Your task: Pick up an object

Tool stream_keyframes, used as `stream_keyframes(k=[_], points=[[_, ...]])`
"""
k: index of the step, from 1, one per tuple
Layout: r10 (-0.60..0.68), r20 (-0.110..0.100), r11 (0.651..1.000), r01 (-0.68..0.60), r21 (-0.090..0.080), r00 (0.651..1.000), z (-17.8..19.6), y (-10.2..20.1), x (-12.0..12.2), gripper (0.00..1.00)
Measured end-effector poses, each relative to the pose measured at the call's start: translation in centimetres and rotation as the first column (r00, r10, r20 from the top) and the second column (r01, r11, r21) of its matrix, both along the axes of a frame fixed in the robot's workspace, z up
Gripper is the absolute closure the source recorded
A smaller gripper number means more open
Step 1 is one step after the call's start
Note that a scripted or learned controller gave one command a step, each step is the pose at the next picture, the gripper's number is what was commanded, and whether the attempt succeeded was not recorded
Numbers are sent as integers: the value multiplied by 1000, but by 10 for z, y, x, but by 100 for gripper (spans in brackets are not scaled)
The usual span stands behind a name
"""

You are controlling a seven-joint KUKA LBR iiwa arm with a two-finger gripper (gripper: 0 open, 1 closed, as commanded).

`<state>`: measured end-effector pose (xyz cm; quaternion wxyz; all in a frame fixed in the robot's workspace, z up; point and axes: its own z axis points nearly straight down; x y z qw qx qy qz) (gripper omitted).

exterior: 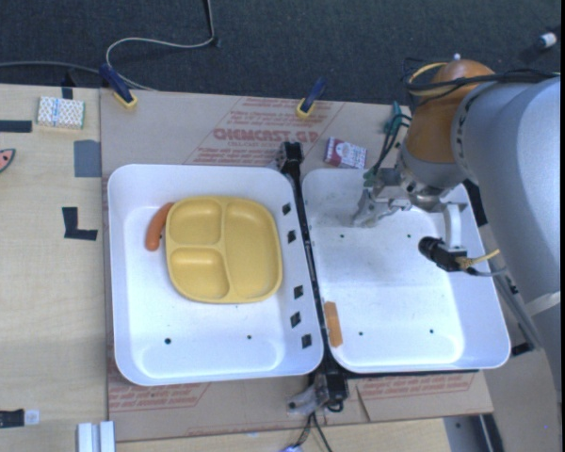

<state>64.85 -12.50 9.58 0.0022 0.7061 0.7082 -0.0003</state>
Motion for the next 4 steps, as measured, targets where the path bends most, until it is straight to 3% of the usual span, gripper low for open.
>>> stream_keyframes(k=[1, 2, 3, 4], points=[[-2, -1, 1000, 2, 2, 1000, -10, 31, -35, 100], [0, -3, 1000, 0, 5, 1000, 89, 122, -93, 100], [-1, -5, 1000, 1, 4, 1000, 88, 122, -93, 0], [-4, -4, 1000, 4, 2, 1000, 88, 43, -106, 0]])
